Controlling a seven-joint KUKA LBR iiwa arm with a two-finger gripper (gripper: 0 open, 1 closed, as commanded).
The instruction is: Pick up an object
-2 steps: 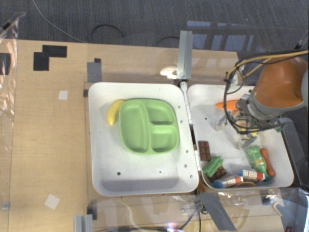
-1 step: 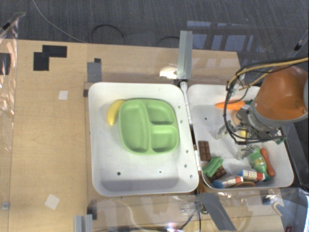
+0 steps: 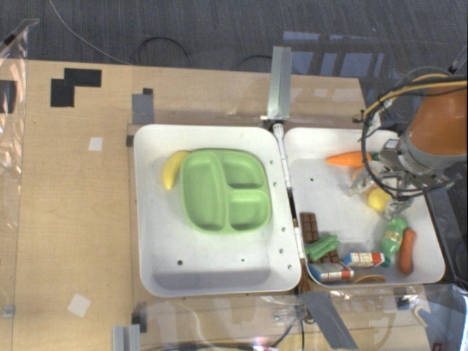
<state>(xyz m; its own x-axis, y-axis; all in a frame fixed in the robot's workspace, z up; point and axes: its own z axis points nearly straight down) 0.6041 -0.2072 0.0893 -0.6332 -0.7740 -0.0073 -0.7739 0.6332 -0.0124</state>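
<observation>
One yellow ball (image 3: 377, 199) just under end effector (image 3: 380, 185); grip state unclear.

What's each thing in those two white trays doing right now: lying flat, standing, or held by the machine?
Green plate: flat, face up, left tray.
Banana: lying against the plate's left edge.
Carrot: lying loose, right tray.
Lemon: resting under the arm.
Chocolate bar: lying flat.
Sausage: lying flat.

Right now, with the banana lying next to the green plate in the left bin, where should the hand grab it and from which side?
Grip the banana across its middle, coming straight down from above. It lies flat, curved against the green plate's left edge, so the fingers probably fit best closing across its narrow width where it bows away from the plate.
</observation>
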